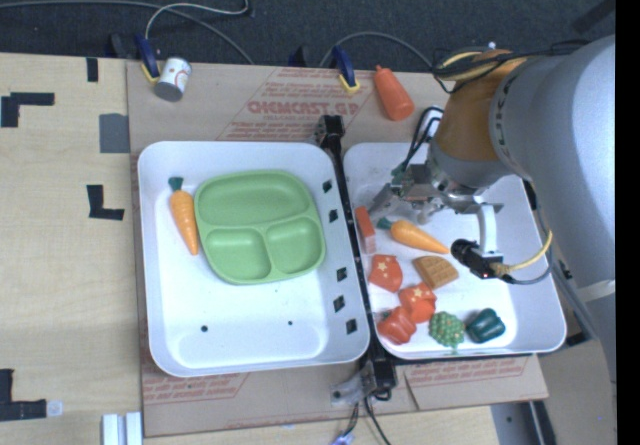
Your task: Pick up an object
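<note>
The right bin (530, 278) holds several toy foods. An orange carrot (418, 235) lies near its middle, with a brown bread slice (435, 270) just below it. Red pieces (386, 273) (418, 301) (396, 326) sit lower left, and a broccoli (447, 330) and a dark green pepper (486, 325) lie along the front. A small red piece (365, 226) rests against the left wall. My gripper (402, 195) hangs low in the back left part of this bin, just above and left of the carrot. No object shows between its tips.
The left bin (160, 283) holds a green divided plate (262, 226) and a second carrot (183, 216) beside it. An orange toy (393, 94) and a white cylinder (173, 78) lie on the cardboard behind the bins. A black cable loops by the wrist.
</note>
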